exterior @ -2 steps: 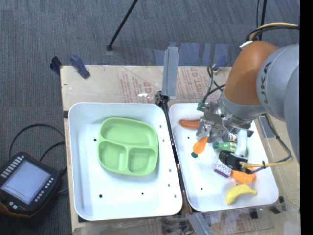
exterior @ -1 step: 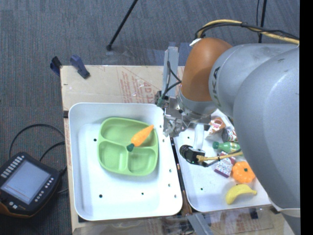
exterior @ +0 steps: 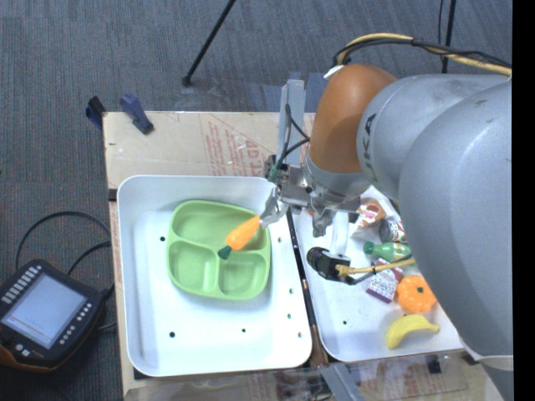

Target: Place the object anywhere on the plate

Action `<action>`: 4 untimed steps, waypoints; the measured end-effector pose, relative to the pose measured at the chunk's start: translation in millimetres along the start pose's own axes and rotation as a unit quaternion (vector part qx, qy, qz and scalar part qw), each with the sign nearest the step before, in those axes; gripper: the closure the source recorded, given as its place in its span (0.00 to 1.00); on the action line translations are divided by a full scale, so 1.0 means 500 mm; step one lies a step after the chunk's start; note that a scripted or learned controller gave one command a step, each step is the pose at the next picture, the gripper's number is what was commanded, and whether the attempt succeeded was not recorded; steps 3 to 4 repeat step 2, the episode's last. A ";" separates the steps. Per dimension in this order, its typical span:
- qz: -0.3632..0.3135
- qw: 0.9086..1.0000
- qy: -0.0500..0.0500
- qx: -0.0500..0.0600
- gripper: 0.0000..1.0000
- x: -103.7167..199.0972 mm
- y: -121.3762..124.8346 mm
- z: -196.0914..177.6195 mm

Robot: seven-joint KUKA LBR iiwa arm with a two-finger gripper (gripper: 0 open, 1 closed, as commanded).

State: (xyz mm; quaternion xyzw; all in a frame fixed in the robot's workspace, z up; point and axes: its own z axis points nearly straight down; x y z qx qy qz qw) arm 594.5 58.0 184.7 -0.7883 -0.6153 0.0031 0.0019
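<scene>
Grey two-finger gripper [exterior: 266, 215] pinching orange toy carrot w/ green stem [exterior: 241, 235] by its upper end, over green sectioned plastic plate [exterior: 194, 261] in left white bin [exterior: 150, 341]. Risk: carrot is tilted and may roll off the rim on release.

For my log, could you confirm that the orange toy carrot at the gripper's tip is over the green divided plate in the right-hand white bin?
Not quite: the camera view shows the green divided plate in the left-hand white bin, not the right. The orange toy carrot is over it at the gripper's tip.
</scene>
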 end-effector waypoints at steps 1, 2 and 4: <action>-0.001 1.000 -0.001 0.003 1.00 0.000 -0.001 -0.014; -0.002 1.000 -0.001 0.003 0.00 0.001 -0.001 -0.014; -0.002 1.000 -0.001 0.003 0.00 0.001 -0.001 -0.014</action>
